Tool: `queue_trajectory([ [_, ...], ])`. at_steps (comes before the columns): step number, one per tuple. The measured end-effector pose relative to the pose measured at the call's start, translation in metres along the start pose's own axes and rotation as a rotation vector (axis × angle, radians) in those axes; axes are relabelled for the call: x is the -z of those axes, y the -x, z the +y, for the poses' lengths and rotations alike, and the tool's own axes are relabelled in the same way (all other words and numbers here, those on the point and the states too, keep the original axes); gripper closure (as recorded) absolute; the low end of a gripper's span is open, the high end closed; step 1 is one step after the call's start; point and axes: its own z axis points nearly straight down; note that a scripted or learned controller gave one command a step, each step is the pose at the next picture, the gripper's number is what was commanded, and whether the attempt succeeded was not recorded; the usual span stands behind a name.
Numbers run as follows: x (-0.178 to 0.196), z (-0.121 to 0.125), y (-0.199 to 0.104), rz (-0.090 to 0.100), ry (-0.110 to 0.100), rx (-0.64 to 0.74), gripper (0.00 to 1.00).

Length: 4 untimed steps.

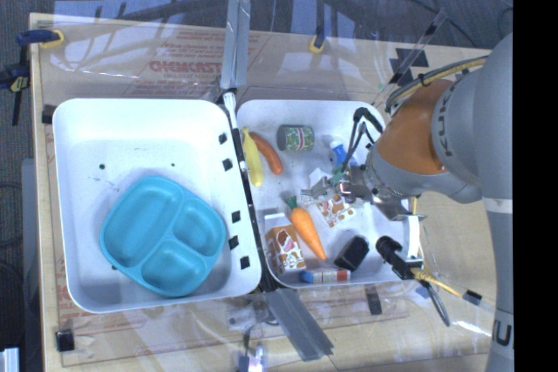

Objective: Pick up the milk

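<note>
Single grey arm [488,144] entering from the right edge, its thick upper segment running top to bottom along that side. Orange band [417,135] above the wrist, bulging toward the upper left, with black cables looping over it. Wrist bent leftward and downward, so that the tool end points to the left. Gripper [336,186] at the end of the wrist, a small metallic cluster held low; its fingers appear to reach leftward, though they are too small and cluttered in this view to judge their spacing.
</note>
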Motion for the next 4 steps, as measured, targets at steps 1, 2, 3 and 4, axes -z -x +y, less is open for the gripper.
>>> queue_trajectory([
  [1,0.0145,0.0024,0.004,-0.007,0.006,0.001,1.0],
  [2,0.011,0.0001,0.0036,-0.006,-0.001,0.001,0.0],
  [3,0.0202,0.0006,0.0032,-0.006,-0.002,0.005,1.0],
  [4,0.0203,0.0007,0.0032,-0.007,-0.002,0.006,0.0],
])
